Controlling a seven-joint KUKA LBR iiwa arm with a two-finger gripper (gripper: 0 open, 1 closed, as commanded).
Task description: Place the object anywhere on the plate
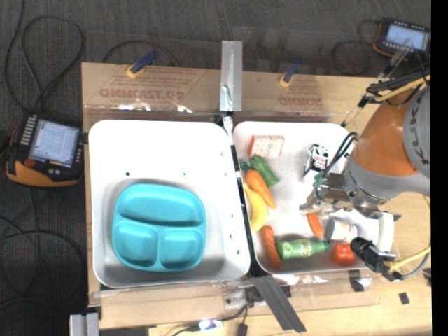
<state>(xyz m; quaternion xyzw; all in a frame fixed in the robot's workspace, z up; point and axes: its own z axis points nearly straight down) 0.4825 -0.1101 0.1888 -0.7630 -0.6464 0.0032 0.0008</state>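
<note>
The task's receiving surface is the turquoise, three-compartment plastic plate (159, 227), which lies flat in the left white bin (105, 145). No item rests on the plate.

The candidate objects are all in the right white bin (297, 130), on the far side of the central divider from the plate: an orange toy carrot (255, 183), a green toy pepper (265, 169), a yellow banana-shaped piece (258, 205), a green plastic bottle (302, 248) lying on its side, a red tomato-like piece (343, 254), a small orange-and-white box (267, 145) and a small black-and-white figure (318, 157).

The end effector (323, 208) is low over the right bin, farther from the plate than the carrot and the banana piece. A small orange piece (315, 223) lies directly at the end effector; whether it is gripped cannot be determined, nor can the opening width.

The plate lies to the camera view's left of the end effector. The coming transfer therefore appears to require a lift, followed by travel leftward across the divider.
</note>
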